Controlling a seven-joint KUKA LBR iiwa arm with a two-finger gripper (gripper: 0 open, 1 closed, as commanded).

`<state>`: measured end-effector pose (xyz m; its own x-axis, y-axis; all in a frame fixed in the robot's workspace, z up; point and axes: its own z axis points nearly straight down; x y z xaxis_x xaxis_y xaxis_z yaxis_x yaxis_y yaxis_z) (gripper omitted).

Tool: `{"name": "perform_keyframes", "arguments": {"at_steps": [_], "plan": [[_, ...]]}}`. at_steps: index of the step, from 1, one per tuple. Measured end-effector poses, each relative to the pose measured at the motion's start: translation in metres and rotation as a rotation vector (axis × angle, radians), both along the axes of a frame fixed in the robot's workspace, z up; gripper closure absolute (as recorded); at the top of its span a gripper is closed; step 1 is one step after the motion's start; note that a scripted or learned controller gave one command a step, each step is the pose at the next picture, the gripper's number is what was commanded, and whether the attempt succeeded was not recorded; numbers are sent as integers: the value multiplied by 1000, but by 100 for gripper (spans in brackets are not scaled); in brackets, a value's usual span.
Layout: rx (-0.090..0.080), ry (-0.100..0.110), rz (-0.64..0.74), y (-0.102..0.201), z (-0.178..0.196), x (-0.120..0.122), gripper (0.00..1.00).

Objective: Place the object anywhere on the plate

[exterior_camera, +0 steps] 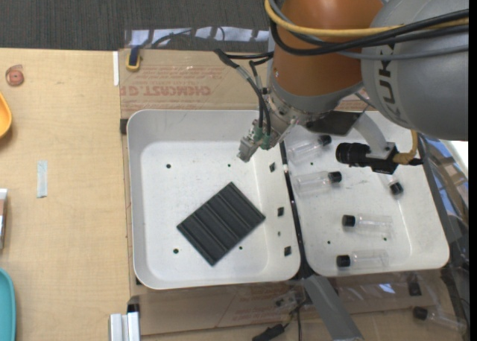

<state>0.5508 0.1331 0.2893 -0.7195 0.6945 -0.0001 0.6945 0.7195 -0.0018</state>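
Observation:
A dark grey ridged plate [221,222] lies flat and turned at an angle in the left white bin [136,183], toward its front middle. Several clear vials with black caps lie in the right bin [440,246], among them one vial [316,181] near the divider and another vial [367,222] further front. My gripper [250,146] hangs under the big orange wrist band over the left bin's back right corner, above and to the right of the plate and clear of it. The wrist hides much of the gripper from above.
A raised divider [287,205] separates the two bins. Brown cardboard [186,86] lies behind them. A wooden bench top [59,183] stretches to the left, with an orange item [3,118] and a teal item [4,306] at its edge.

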Motion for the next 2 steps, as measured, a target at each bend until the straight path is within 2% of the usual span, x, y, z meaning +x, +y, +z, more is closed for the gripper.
{"name": "perform_keyframes", "arguments": {"at_steps": [1,2], "plan": [[1,-3,522,-18,101,-15,100],[3,-1,921,76,-3,-31,100]]}}
